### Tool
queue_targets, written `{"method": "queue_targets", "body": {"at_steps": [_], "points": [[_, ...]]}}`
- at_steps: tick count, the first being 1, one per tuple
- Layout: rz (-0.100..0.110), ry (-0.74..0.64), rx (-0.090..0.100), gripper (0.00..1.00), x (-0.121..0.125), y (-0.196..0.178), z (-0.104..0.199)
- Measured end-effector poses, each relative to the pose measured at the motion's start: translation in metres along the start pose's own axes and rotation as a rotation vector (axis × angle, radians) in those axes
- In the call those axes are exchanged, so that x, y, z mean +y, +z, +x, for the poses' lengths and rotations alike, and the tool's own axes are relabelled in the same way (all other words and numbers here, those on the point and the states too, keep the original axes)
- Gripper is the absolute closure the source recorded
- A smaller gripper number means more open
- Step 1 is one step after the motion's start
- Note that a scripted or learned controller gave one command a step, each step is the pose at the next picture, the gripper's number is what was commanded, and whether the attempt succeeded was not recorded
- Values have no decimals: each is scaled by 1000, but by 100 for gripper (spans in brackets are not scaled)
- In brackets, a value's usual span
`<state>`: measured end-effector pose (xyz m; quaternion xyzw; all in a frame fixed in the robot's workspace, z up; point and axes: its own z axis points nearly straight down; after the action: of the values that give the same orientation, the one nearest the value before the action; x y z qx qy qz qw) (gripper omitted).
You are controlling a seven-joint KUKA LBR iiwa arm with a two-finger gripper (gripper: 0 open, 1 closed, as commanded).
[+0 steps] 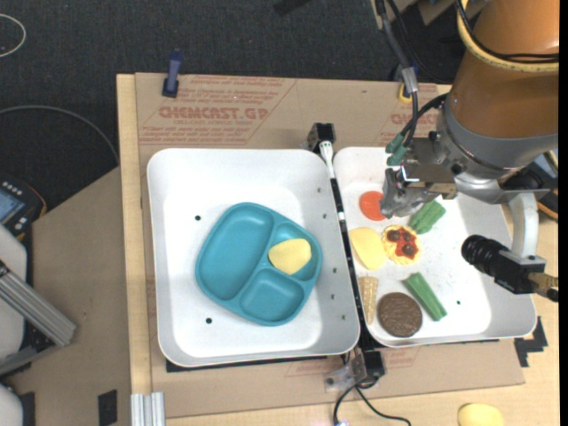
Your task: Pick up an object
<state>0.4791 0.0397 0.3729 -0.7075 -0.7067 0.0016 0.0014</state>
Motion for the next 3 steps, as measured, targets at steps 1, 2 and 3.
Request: {"method": "queue_targets", "body": {"at_steps": [1, 2, 3], "points": [[-11, -6, 2, 100, 0, -47, 38], [6, 5, -2, 100, -1, 47, -14], [1, 1, 0, 100, 0, 67, -18]]}}
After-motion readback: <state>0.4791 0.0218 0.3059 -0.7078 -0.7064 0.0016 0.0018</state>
